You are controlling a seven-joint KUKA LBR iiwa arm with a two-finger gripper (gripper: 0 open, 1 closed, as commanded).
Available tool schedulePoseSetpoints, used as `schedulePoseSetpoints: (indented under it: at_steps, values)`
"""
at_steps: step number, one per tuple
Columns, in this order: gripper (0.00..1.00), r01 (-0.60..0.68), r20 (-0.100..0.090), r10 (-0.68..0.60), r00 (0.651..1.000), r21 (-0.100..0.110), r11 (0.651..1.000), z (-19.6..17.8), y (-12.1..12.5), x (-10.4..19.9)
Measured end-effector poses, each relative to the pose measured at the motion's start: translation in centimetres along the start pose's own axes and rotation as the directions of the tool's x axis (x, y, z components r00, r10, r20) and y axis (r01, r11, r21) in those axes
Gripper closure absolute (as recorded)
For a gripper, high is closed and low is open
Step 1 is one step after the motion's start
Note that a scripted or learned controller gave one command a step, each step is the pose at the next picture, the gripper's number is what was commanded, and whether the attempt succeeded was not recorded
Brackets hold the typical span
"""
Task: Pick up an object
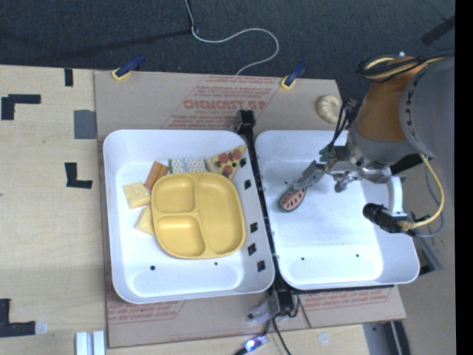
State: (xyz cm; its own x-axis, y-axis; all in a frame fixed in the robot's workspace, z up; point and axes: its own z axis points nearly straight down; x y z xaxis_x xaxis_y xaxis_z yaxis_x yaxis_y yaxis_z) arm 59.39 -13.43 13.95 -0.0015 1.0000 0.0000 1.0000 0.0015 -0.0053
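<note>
Apparently caught mid-attempt, with no lift to be confirmed. Finds the gripper (pixel 330 167) low inside the right bin (pixel 336 254), well to the right of the yellow plate (pixel 198 214), at the upper end of a slim handled tool (pixel 294 196). Cannot tell whether the gripper is open or closed, nor whether the handle is truly clamped: blurs together at that spot, dark metal against grey handle. Places the tool between the plate and the gripper, nearer the plate's right side, slanting down toward the plate, head apparently at or close to the bin floor.

Judging by that: reached and perhaps contacted, but not shown as picked up. Leaves a firm grip and a clear raise off the floor to be done, if this tool is the chosen object.

As for materials: reads the tool as a narrow grey stem ending in an oval, orange-red ribbed head, likely plastic or rubber, light and prone to pivot if pinched at the very end. Shows the plate as smooth, glossy, hard plastic, rounded-square, split into three wells. Sits in the left bin (pixel 118 198) atop flat pale cracker-like squares (pixel 136 194) poking out at the plate's left, with small patterned pieces (pixel 229 160) at the plate's upper edge. Looks matte white and shallow for both bins, with rounded corners. Lies beneath them a brown cardboard sheet (pixel 222 102) on the table (pixel 44 220), pale wood-toned, extending left of the plate.
</note>
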Motion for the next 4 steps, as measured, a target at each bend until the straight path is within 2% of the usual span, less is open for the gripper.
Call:
schedulePoseSetpoints:
  at_steps: [1, 2, 3, 4]
  values:
    - [0.0, 0.001, 0.0, -0.001, 1.0, 0.0, 1.0, 5.4, -0.1, 0.1]
    - [1.0, 0.002, -0.001, -0.002, 1.0, -0.002, 1.0, 4.1, 0.0, 0.2]
    - [1.0, -0.001, 0.0, 0.001, 1.0, -0.006, 1.0, -0.7, 0.6, -0.5]
    - [1.0, 0.001, 0.0, -0.001, 1.0, -0.009, 1.0, -6.9, 0.5, 0.0]
